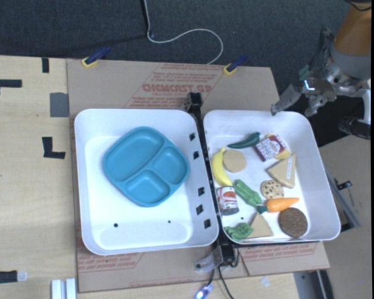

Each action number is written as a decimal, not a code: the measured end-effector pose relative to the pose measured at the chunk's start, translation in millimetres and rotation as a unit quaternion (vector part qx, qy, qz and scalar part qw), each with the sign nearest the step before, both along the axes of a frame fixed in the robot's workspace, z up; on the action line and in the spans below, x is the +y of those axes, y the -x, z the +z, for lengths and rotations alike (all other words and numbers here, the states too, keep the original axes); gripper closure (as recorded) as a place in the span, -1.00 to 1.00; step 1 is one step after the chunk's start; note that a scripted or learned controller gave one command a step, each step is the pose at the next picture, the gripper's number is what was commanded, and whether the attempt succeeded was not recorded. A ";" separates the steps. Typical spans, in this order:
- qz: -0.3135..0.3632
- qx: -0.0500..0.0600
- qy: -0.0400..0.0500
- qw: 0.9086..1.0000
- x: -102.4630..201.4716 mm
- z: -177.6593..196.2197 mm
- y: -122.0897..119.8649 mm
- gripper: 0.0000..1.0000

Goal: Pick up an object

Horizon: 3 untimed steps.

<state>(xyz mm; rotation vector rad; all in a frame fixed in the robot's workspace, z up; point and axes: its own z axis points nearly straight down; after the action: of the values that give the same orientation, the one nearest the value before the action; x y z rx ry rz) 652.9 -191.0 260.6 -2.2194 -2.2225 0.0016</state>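
Two white bins [87, 185], toy food [262, 185] right, jaws [294, 106] open above.

1. The surface [25, 185] is light wood-coloured, with dark angular marks along its left part.
2. A flat cardboard sheet [168, 86] with red print lies on it, held at its far edge by two yellow-and-blue clamps [96, 56].
3. On the cardboard sit two shallow white bins, the left bin [87, 185] and the right bin [321, 185], their inner walls touching.
4. A white cable [174, 39] loops beyond the far edge.
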 end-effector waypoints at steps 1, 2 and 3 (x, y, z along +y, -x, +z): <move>0.001 0.002 -0.001 1.000 38.9 -10.4 43.2 -1.00; 0.000 0.002 -0.001 1.000 75.9 -12.6 96.0 -1.00; 0.001 0.003 -0.001 1.000 119.0 -23.1 148.4 -1.00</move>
<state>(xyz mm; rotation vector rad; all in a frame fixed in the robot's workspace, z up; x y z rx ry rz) 504.6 -71.9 237.5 -2.2141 -2.2203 0.0050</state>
